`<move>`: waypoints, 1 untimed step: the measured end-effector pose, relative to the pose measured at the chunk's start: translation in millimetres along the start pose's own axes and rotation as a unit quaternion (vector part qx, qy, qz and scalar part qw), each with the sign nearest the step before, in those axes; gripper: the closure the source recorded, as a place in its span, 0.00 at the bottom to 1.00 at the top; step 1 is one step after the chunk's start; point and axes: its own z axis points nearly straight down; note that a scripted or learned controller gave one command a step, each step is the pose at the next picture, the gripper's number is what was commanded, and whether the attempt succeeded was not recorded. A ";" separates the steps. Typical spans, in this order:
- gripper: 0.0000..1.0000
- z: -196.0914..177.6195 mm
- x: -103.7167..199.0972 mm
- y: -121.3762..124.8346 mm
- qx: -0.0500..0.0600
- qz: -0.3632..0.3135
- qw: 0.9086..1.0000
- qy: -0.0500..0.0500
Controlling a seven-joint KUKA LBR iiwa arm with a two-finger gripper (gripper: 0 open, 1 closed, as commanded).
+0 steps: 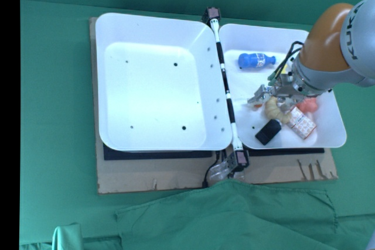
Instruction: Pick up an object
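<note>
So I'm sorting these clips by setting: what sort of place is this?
Probably a robotics lab's grasping test bench: two white bins side by side on a cardboard base, green cloth all round, and a KUKA arm over small objects such as a blue bottle.

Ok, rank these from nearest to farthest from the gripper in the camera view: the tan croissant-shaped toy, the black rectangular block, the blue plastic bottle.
Measured from the gripper over the right bin:
1. Tan croissant-shaped toy, directly beneath it.
2. Black rectangular block, toward the bin's near edge.
3. Blue plastic bottle, toward the far edge.
The block and the bottle are nearly tied.
</note>
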 end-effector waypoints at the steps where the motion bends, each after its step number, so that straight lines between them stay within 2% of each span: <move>1: 1.00 -14.1 -2.0 2.3 -0.006 0.002 1.000 -0.002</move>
